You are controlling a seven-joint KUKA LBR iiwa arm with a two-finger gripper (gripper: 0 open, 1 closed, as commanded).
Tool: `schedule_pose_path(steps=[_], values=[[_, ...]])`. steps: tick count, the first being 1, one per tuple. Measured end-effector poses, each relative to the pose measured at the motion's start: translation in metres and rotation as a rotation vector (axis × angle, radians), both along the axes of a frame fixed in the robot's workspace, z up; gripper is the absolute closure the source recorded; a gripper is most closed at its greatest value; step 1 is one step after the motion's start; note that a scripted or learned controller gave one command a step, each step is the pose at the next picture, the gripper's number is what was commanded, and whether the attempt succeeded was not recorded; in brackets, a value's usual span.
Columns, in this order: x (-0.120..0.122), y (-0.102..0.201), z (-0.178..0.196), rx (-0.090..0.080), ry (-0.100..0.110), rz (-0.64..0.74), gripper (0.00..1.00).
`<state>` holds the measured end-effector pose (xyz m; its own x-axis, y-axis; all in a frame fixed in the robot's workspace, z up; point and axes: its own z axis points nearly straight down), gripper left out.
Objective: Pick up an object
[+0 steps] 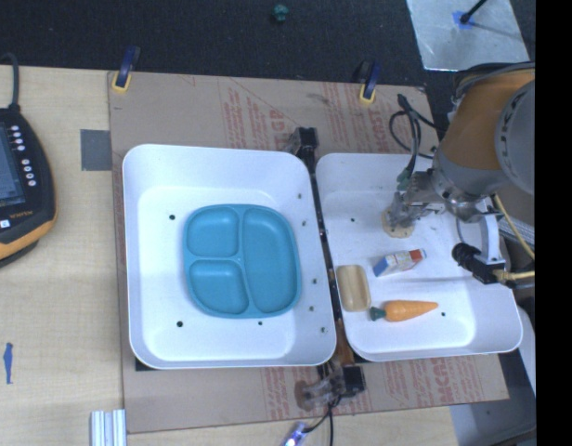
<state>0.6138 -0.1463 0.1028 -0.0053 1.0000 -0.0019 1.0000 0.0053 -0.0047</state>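
A wooden bench (54, 342) is seen from above, covered in its middle by a brown cardboard sheet (221, 110) that is held at its far edge by two blue clamps (126, 67). Two shallow white bins are set side by side on the sheet, touching along their inner edges. The left bin (142, 249) is occupied by a blue divided plate (241, 259) with three compartments, laid flat near the middle of the bin floor. The right bin (481, 328) is entered from the right by the grey arm (495, 147), whose orange band is seen above the wrist. A black and orange handheld pendant (12, 184) is laid on the bench well to the left of the bins.

The gripper (402, 214) is lowered into the far part of the right bin, directly over a small pale round object (396, 226) whose nature cannot be made out. How far the claw is open, and whether anything is held in it, cannot be told, because its tips are hidden by the wrist and cables.

Three things are laid in the near part of the right bin, apart from the gripper. A tan block (353, 287) is placed against the bin's left wall. An orange carrot (407, 311) is laid just beside it, toward the near edge, its green end pointed at the block. A small white tube with blue and red ends (398, 262) is laid between the carrot and the gripper.
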Motion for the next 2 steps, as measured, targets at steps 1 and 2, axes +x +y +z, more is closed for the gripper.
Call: schedule_pose_path(steps=[1, 2], values=[[0.000, 0.000, 0.000, 0.000, 0.000, 0.000, 0.00], [0.038, -0.049, -0.011, 0.002, -0.003, -0.005, 0.00]])
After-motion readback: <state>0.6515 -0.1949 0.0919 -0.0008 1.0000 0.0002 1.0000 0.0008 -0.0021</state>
